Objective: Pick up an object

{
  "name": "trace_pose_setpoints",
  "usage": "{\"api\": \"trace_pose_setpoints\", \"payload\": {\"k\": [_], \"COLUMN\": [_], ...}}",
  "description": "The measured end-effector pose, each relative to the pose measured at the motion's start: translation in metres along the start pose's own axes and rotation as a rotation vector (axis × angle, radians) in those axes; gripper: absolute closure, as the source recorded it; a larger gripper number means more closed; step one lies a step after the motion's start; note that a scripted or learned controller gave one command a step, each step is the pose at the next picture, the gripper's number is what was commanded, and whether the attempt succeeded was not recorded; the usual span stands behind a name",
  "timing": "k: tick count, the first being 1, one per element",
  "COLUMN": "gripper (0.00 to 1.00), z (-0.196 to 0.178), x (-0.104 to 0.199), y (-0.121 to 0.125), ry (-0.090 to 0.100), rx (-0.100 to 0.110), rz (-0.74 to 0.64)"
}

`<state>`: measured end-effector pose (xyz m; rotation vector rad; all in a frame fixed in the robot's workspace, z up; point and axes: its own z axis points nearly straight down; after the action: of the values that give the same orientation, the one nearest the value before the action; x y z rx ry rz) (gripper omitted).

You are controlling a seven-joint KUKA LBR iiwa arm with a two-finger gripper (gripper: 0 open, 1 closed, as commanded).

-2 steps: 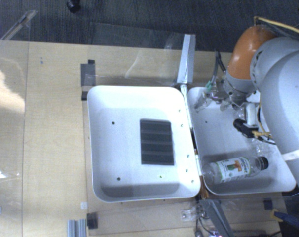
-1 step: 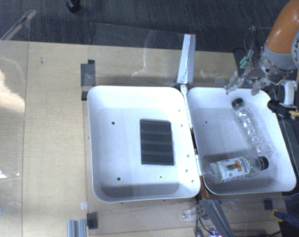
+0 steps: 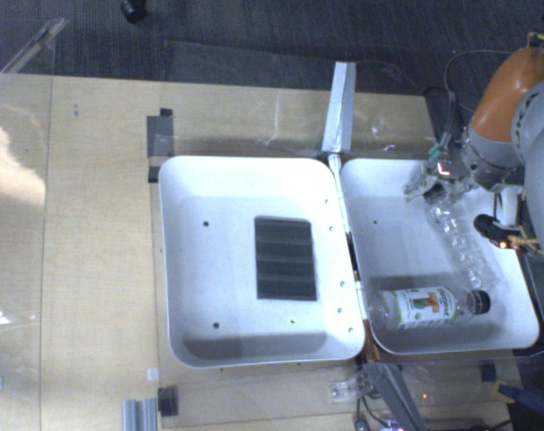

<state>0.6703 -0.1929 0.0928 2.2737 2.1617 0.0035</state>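
bench (image 3: 92, 241) | arm (image 3: 514, 106) over right bin (image 3: 380, 196) far corner | fingers (image 3: 438, 180) state seemingly unreadable

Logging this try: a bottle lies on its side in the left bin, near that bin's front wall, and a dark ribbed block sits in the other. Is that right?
Not quite. The camera view shows the bottle lying on its side in the right bin, near its front wall; the dark ribbed block sits in the left bin.
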Motion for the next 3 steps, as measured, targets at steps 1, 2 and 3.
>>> {"api": "trace_pose_setpoints", "payload": {"k": [1, 2, 3], "gripper": [0.00, 0.00, 0.00], "z": [0.004, -0.003, 0.001], "x": [0.017, 0.007, -0.009], "y": [0.000, 0.000, 0.000], "ry": [0.000, 0.000, 0.009], "rx": [-0.001, -0.001, 0.010], "rz": [0.039, -0.125, -0.369]}}
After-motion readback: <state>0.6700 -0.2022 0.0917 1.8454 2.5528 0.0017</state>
